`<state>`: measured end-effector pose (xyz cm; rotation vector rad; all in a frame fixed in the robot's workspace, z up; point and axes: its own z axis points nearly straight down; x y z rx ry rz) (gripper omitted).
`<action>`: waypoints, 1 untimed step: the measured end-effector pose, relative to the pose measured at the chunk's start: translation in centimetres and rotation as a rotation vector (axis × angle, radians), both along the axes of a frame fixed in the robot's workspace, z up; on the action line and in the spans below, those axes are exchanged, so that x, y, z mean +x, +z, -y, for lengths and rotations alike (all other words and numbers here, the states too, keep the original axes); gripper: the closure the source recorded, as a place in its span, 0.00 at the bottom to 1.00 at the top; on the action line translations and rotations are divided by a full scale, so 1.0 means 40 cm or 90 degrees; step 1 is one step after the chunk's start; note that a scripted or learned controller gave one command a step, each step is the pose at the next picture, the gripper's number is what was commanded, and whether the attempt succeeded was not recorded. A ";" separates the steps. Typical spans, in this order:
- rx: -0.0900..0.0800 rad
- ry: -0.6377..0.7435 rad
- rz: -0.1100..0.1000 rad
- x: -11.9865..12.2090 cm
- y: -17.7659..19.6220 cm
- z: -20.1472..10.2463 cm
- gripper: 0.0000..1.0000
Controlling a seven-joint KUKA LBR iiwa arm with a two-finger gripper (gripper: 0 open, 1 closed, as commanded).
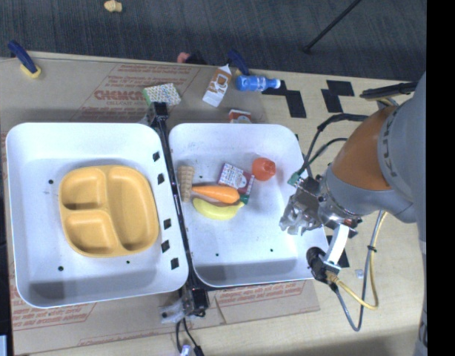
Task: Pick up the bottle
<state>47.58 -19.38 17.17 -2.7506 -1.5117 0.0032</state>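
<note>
A small blue bottle (253, 83) lies on its side on the cardboard behind the right bin (287, 262), outside of it. My gripper (296, 219) hangs low over that bin's right edge, well in front of the bottle and far from it. The grey arm with its orange band (361, 162) comes in from the right. In the bin, left of the gripper, lie an orange carrot (216, 193), a yellow banana (218, 211), a small printed carton (232, 175), a round red-orange piece (263, 169) and a waffle cone (185, 179).
The left bin (27, 199) holds a yellow divided plate (109, 209). Small cartons (217, 86) and a patterned packet (162, 93) lie on the cardboard behind the bins. A yellow cable (353, 295) loops below the wrist.
</note>
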 end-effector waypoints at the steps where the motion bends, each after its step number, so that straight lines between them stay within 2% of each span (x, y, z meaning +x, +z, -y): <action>1: -0.001 -0.081 0.000 0.000 -0.013 0.010 1.00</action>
